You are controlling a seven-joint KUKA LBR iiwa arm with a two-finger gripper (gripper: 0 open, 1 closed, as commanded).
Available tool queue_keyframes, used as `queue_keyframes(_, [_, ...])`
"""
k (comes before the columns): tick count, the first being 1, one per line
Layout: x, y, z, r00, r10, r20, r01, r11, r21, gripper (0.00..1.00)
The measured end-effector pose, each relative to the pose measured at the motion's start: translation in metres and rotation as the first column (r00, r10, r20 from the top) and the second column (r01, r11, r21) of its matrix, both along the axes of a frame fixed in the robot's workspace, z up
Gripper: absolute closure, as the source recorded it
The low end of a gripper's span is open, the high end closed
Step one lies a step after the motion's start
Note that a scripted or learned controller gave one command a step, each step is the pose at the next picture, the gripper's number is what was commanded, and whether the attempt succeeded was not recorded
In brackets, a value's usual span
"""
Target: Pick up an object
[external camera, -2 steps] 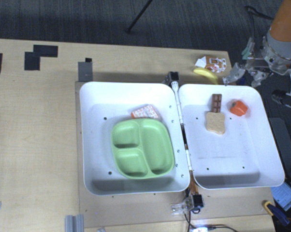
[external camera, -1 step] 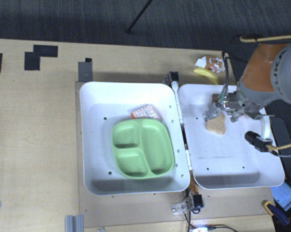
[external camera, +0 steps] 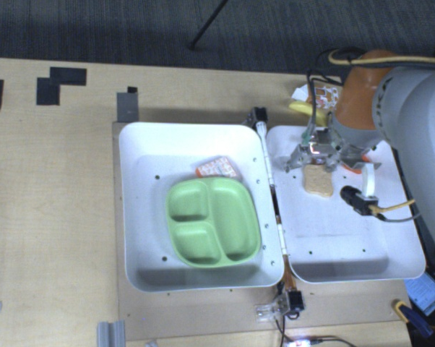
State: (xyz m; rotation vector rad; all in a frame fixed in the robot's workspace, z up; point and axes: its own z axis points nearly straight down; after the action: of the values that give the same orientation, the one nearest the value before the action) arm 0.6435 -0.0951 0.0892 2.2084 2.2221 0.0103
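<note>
In the right bin (external camera: 347,259), a tan, biscuit-like piece (external camera: 319,183) lies near the back left. My gripper (external camera: 316,157) hangs directly over the far end of this piece, close to it or touching it. The grey arm with its orange band (external camera: 358,96) reaches in from the right. The left bin (external camera: 141,215) holds a green divided plate (external camera: 212,220), with a small red and white packet (external camera: 217,168) just behind the plate.
A yellow object (external camera: 301,108) and a patterned card (external camera: 326,92) lie behind the right bin, outside it. A small red item (external camera: 352,168) peeks out beside the wrist. The near half of the right bin is bare white floor.
</note>
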Motion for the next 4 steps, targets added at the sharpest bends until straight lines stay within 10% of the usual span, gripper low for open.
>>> queue_keyframes(1, [0.002, -0.001, 0.012, 1.0, 0.002, 0.007, -0.002, 1.0, -0.003, 1.0])
queue_keyframes(2, [-0.001, -0.11, 0.043, 1.0, -0.004, -0.007, 0.003, 1.0, -0.002, 1.0])
queue_keyframes(3, [-0.001, -0.108, 0.042, 1.0, -0.002, -0.007, 0.002, 1.0, 0.0, 0.0])
queue_keyframes(4, [0.026, -0.019, -0.004, 1.0, 0.0, -0.007, 0.0, 1.0, 0.004, 0.0])
